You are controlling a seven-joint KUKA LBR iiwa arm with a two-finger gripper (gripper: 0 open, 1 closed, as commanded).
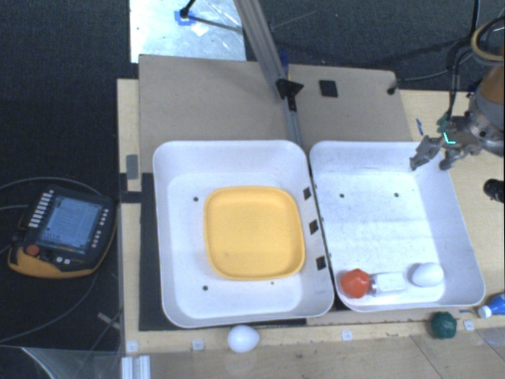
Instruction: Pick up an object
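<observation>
Objects worth a try lie along the near wall of the right bin, said the first observer: a red-orange ball, a pale flat piece just beside it, and a white egg-shaped thing beyond that.

"And the claw?" asked the second.

"It hangs over the far right corner of that bin, well apart from all three. Two dark prongs point down and look spread, with nothing between them."

"So what would make the reach go well?"

"He judges the arm should travel toward the near wall and come down straight over one item. The ball and the flat piece sit almost touching, so the white egg-shaped thing looks the cleaner pick, with bare floor around it. Round things roll, so the prongs should straddle its middle."

"The left bin?"

"It bears a yellow square plate, flat and wide, a poor fit for a small claw. Another white egg shape and a dark green ball lie on the bench outside the bins."

"Any writing?"

"A handheld pendant with a lit screen rests on the floor at left, but nothing on it can be read, and no labels are legible elsewhere."
</observation>
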